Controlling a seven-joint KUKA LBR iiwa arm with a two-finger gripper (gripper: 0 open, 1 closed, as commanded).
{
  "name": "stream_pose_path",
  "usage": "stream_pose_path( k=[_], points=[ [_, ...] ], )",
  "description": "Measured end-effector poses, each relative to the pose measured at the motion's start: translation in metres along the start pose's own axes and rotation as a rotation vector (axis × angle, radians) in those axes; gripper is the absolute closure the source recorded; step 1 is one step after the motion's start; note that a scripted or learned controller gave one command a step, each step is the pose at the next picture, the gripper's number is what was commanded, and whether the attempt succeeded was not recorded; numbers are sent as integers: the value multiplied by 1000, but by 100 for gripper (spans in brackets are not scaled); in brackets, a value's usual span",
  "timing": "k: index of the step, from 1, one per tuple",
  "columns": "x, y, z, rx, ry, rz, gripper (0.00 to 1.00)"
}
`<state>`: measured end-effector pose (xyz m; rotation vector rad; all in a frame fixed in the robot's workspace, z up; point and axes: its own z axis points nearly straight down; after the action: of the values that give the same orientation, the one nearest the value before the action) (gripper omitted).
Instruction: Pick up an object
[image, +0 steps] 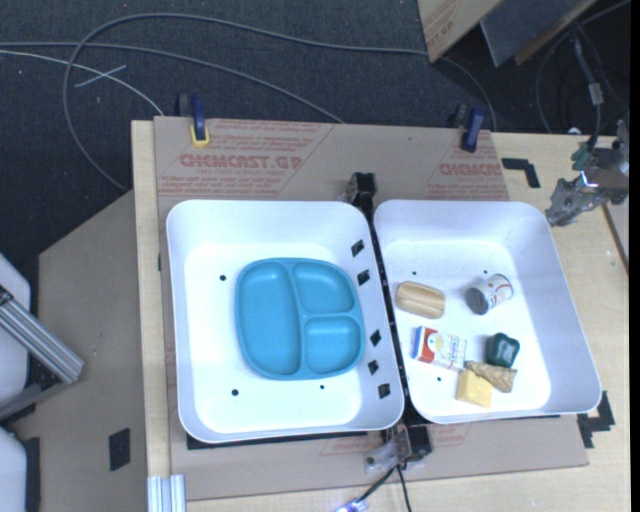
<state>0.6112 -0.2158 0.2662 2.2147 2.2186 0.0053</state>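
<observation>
Brown cardboard over the table (300, 140), two white bins (190, 300) side by side, dark carpet and cables beyond; claw (590, 185) state untellable.

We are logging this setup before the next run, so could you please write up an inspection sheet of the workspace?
Surface: wooden bench bearing left bin and right bin, side by side.
Job's things: right bin holds bread roll, small can, red-and-white packet, dark green object, yellow wedge.
Clutter: blue divided plate in left bin.
Grippers: gripper at the right edge, outside the bins, holding nothing visible.
Cables: grey cables on the dark floor.
Surroundings: blue clamps, cardboard box.
</observation>
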Motion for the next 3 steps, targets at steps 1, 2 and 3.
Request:
stream_pose_path(
  k=[1,2,3],
  points=[
    [0,1,-26,1,0,0,100],
    [61,6,-25,8,5,-5,100],
    [124,4,-11,10,6,-5,100]
  ],
)
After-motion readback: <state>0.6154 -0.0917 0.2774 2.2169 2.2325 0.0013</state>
